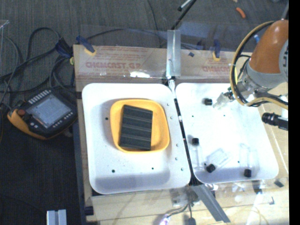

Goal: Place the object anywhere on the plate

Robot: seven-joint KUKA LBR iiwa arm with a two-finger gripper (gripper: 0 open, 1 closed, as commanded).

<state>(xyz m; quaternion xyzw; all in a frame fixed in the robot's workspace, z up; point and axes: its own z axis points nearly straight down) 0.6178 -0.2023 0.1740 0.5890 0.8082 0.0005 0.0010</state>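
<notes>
A dark grey ribbed rectangular block [136,127] lies flat in the middle of the yellow-orange plate [160,135], which sits in the left white bin [98,163]. My gripper [221,100] hangs over the far part of the right bin [262,149], well away from the plate. The grey arm with its orange band [273,41] comes in from the upper right. Nothing shows under the gripper.
Several small black pieces [207,101] and a few clear plastic bits [218,156] are scattered in the right bin. A metal divider [173,55] stands between the bins at the back. A teach pendant [44,114] and cables lie on the floor to the left.
</notes>
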